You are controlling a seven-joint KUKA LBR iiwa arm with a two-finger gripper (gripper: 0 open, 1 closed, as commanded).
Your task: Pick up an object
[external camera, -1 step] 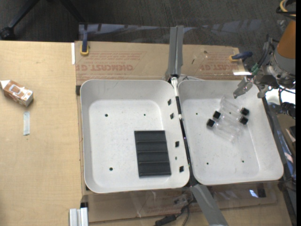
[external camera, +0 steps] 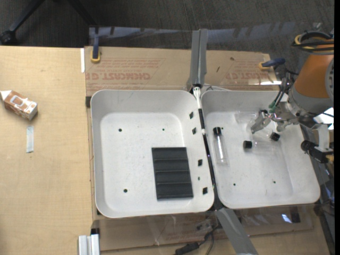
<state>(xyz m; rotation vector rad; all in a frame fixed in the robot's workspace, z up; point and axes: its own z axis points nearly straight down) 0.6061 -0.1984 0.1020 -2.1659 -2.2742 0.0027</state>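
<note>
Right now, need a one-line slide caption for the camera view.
KUKA arm's pincer spread open over the right bin near a clear tube; black ridged block in the left bin.

**Colours and patterns on the bench**

Two white bins, left bin [external camera: 106,158] and right bin [external camera: 297,190], sit side by side, each floor marked with small dark dots. A matte black ribbed block [external camera: 172,172], crossed by horizontal grooves, lies in the left bin. The right bin holds a clear tube [external camera: 219,145] with a black cap and a small black piece [external camera: 247,144]. The arm [external camera: 314,78] is grey with an orange band. Beneath the bins lies brown cardboard [external camera: 133,70] printed with red lettering. The bench [external camera: 42,195] is pale tan wood grain and bears a small orange-and-white box [external camera: 20,105]. The floor [external camera: 159,7] is dark grey carpet.
</note>
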